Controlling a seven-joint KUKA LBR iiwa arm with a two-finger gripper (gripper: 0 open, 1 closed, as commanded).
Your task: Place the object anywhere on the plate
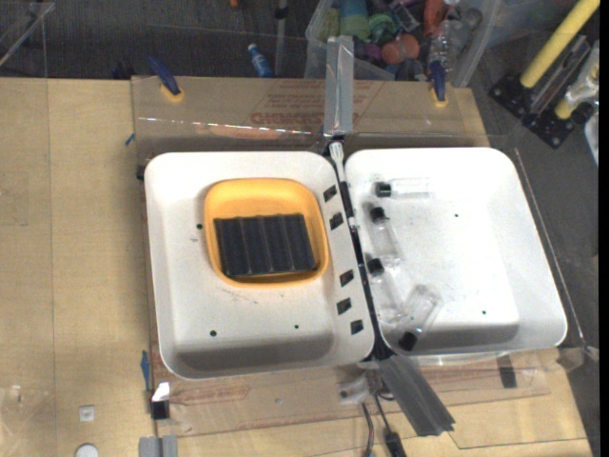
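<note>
Whether the end effector is open, closed or gripping anything cannot be told from the camera view.

The flat black rectangular block with lengthwise ridges (265, 244) lies on the shallow orange-yellow plate with rounded corners (262, 190). It sits slightly towards the plate's near edge, with its long sides roughly parallel to that edge. The plate rests in the left shallow white bin (176, 255), a little behind the bin's middle and nearer the wall shared with the other bin.

The right shallow white bin (476, 246) touches the left one along that shared wall. Near its far-left corner lies a small clear plastic vial with a black cap (402, 189), on its side. A second clear plastic vial (417, 307) lies tilted near the front-left corner. Between them, close to the shared wall, sit two small dark pieces (378, 215), too small to identify.

Both bins stand on the pale wooden surface (67, 255). Behind it is a clear plastic tub of colourful toys (400, 8), and at the far right a yellow cylinder (561, 31) lies at a slant.
</note>
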